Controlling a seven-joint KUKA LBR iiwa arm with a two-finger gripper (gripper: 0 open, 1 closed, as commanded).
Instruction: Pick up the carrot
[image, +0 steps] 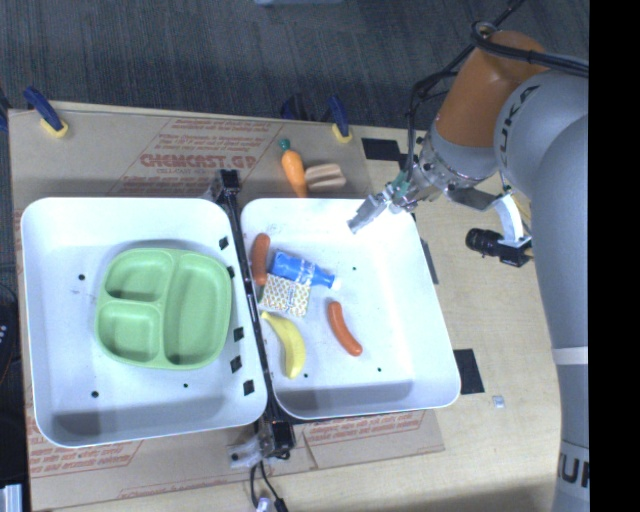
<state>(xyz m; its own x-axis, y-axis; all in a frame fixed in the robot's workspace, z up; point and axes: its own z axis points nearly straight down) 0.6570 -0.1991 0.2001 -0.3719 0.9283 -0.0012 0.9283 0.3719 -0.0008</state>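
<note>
The carrot (292, 169) lies on the bench outside both bins, just beyond the right bin's (430, 330) far rim near its far-left corner, with a small brown-and-tan block (324, 178) just beside it. The gripper (365, 216) hangs over the right bin's far edge, well apart from the carrot; whether the jaws are released or clenched cannot be told. Inside the right bin lie two sausages (345, 329), a banana (288, 344), a blue packet (301, 270) and a patterned card (284, 294). The left bin (60, 330) holds a green divided tray (165, 308).
</note>
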